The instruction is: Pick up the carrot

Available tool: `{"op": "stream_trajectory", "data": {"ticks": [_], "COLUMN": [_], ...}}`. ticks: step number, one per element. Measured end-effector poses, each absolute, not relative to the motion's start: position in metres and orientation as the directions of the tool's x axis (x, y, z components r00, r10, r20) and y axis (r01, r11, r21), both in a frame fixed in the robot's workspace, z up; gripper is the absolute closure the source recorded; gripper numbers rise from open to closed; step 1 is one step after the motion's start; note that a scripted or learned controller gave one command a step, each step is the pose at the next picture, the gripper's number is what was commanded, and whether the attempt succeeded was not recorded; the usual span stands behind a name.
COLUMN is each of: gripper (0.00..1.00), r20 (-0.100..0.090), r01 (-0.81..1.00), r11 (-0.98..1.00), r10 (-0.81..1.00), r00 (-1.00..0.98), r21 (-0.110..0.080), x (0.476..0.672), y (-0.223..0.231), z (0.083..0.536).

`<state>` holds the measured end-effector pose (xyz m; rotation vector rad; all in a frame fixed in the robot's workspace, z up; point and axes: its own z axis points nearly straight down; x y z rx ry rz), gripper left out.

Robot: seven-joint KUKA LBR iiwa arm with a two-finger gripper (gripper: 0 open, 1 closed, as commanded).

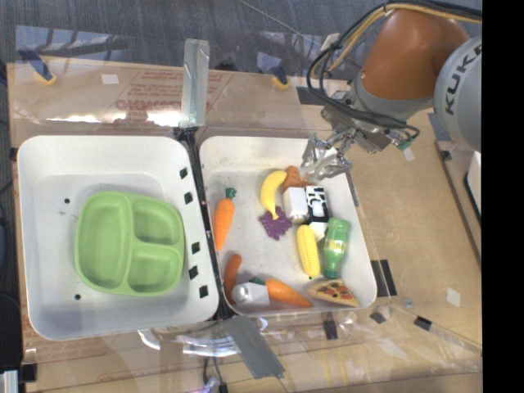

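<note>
1. Worktop [426, 244]: two shallow white bins side by side, under clear plastic sheeting and tape.
2. Left bin [49, 162]: holds a green divided plate [129, 242], lying flat near the bin's middle.
3. Right bin [246, 158]: holds the toy food, mostly crowded toward its right and near sides.
4. Carrot [223, 222]: orange with a green top, lies at the left side of the right bin, just beside the wall between the bins, green end pointing far. Nothing touches it; well apart from the gripper.
5. A second orange carrot-like piece [286, 293] lies at the near edge of the right bin, next to a small white and grey object [248, 295]. A reddish-orange piece [232, 268] lies just left of these.
6. Other items in the right bin: banana [271, 191], purple grapes [277, 223], corn cob [308, 250], green bottle [335, 246], pizza slice [334, 291], a black-and-white carton [314, 204].
7. Gripper [326, 160]: at the far right corner of the right bin, above the banana and carton cluster. Metal fingers look slightly spread, with nothing visible between them.
8. Arm: grey with an orange section, enters from the far right.
</note>
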<state>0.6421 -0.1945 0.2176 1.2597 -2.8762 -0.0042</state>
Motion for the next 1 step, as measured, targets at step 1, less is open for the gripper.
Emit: {"op": "stream_trajectory", "data": {"ticks": [1], "gripper": [1.00], "r20": [-0.002], "r01": [-0.850], "r11": [0.527], "r10": [-0.850], "r00": [-0.527], "r21": [-0.002], "x": [0.6581], "y": [-0.2081], "z": [0.2055]}}
